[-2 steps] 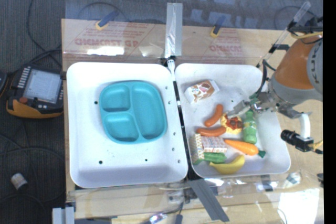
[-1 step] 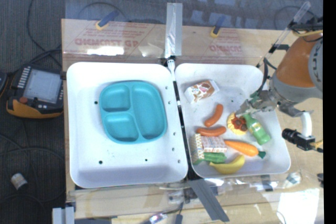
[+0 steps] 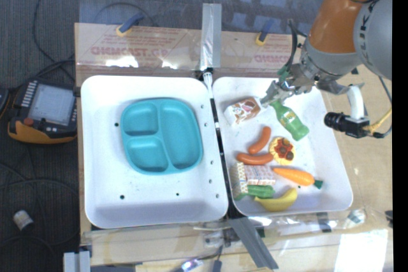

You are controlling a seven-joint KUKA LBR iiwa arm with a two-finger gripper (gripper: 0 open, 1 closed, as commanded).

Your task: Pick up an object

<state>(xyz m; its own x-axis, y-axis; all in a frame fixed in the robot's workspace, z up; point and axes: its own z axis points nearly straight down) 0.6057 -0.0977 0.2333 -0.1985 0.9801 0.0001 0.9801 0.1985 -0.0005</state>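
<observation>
Reaching in from the right, the grey-and-orange arm (image 3: 347, 16) hangs its gripper (image 3: 285, 87) over the far end of the right bin (image 3: 331, 137), just above the cap end of a green bottle (image 3: 291, 121) that lies tilted on the bin floor; whether the fingers are spread or pressed together cannot be told at this slant, and nothing shows between them. Beside the bottle, toward the divider, rests a brown-and-white snack packet (image 3: 243, 109), with a sausage (image 3: 259, 139) and a second sausage (image 3: 255, 158) nearer the camera, a small pizza slice (image 3: 282, 149), a carrot (image 3: 294, 176), a banana (image 3: 278, 201) and a printed box (image 3: 248, 176) crowded at the near end. The left bin (image 3: 102, 188) carries a teal compartment tray (image 3: 159, 136). As the object nearest the gripper, the bottle looks the likeliest target: it appears to be light, hollow toy plastic, stiff enough to bear a squeeze but smooth and rounded, so it could roll or squirt out of a shallow pinch. A hold across the middle of its body, square to its long axis, seems safer than one at the narrow neck. The packet beside it lies close enough to be nudged on the way down. On the worktop beyond the bins, brown cardboard (image 3: 146, 48) lies flat.
</observation>
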